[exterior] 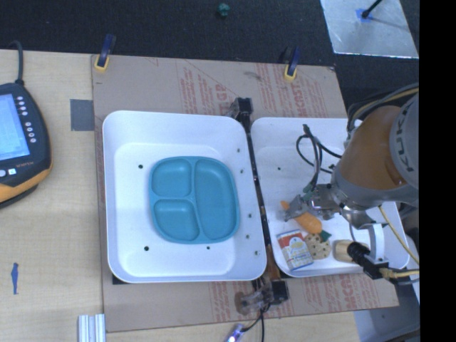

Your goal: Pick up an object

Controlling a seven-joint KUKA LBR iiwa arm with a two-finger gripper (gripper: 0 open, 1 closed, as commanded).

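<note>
Nearest the camera, at the front of the right bin (285,130), lie a small printed packet (294,250), a dotted cracker-like piece (318,248) and a pale rounded item (345,250), with an orange piece (308,221) just behind them. Any of these would serve as the object to pick; the orange piece looks the likeliest, since it lies closest to the end effector (311,204). That end effector hangs low over the bin's middle, and the orange piece sits just toward the front of it, its long axis running diagonally from back-left to front-right. Whether the tool is clenched or released I cannot tell: the grey wrist and its cables hide the tip, and nothing is seen gripped. Left of all this, the other bin (121,130) holds a blue divided tray (192,198), well apart from the arm (374,155) reaching across the table (50,248).
</note>
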